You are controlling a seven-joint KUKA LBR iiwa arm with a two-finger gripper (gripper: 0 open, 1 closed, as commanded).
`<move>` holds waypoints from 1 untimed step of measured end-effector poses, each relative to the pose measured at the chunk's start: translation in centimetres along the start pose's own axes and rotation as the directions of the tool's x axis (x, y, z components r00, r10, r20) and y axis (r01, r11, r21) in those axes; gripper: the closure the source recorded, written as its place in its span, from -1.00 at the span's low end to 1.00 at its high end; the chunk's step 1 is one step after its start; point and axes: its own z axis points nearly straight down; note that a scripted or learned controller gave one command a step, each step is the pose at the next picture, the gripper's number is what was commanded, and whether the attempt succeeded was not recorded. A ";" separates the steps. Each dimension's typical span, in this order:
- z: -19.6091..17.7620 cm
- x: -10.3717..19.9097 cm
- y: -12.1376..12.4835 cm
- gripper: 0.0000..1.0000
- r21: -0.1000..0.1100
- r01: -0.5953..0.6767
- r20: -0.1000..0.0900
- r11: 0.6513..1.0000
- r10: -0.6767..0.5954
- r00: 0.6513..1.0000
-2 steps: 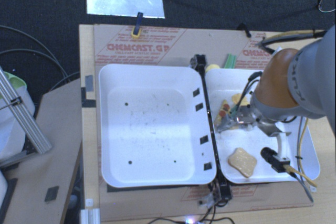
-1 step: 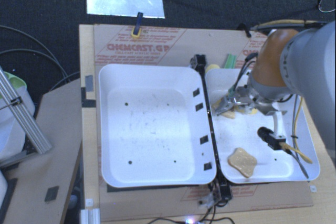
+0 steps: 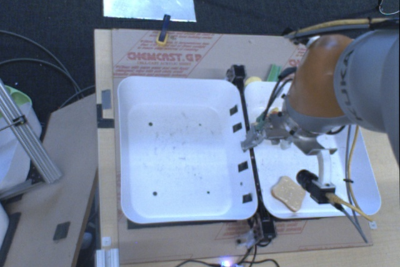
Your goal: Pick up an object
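End effector (image 3: pixel 255 136) at divider (image 3: pixel 248 159) | tan slice (image 3: pixel 287 193) (right bin (image 3: pixel 278 162)) near front rim

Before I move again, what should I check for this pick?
1. Target in sight: the tan piece lies in the right bin, uncovered. Ok.
2. Gripper above the target: it sits at the divider between the bins, apart from the tan piece. Not ok.
3. Path to the target: bare bin floor between the gripper and the tan piece. Ok.
4. Room around the target: the tan piece is close to the bin's near wall. Cannot tell.
5. Other things: a yellow thing and a green thing at the far end, partly behind the arm; whether they lie inside the bin: cannot tell.
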 end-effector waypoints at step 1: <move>0.5 10.3 8.2 -1.00 -0.004 0.010 -0.007 1.000 -0.010 1.000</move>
